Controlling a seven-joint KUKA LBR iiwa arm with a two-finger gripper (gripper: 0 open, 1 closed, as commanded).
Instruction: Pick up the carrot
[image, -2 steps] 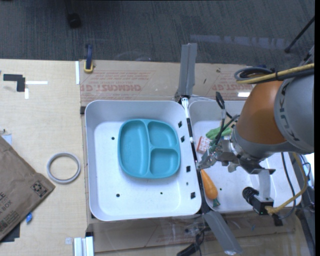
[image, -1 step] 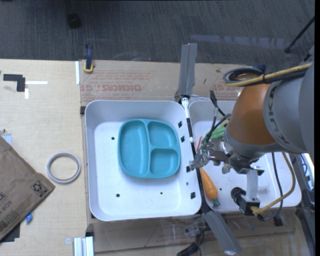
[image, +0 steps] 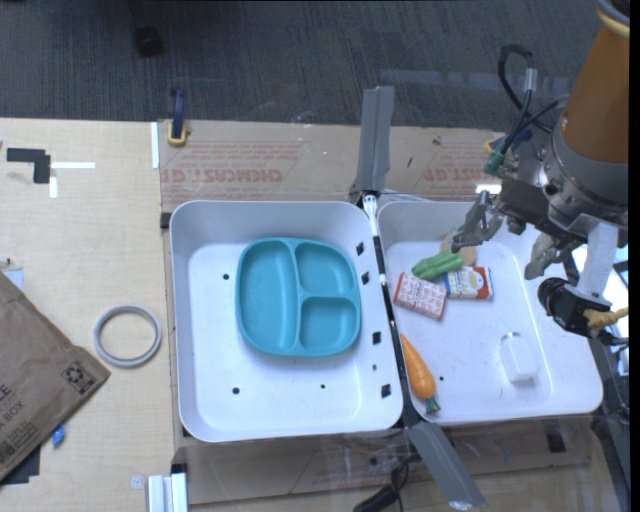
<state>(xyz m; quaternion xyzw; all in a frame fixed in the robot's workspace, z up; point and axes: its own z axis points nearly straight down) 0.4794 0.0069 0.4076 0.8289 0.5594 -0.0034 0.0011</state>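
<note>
The orange carrot (image: 418, 371) with a green top lies in the right bin (image: 560, 400), hard against its left wall near the front corner. My gripper (image: 505, 242) hangs over the back of the same bin, well behind and to the right of the carrot. Its fingers (image: 473, 228) are spread open with nothing between them. The left finger hovers just above a green toy vegetable (image: 437, 264).
A red-and-white packet (image: 420, 295), a small colourful packet (image: 469, 283) and a white block (image: 518, 359) also lie in the right bin. The left bin (image: 200, 390) holds a teal divided plate (image: 298, 297). A tape roll (image: 127, 333) and a cardboard box (image: 35, 375) sit on the bench to the left.
</note>
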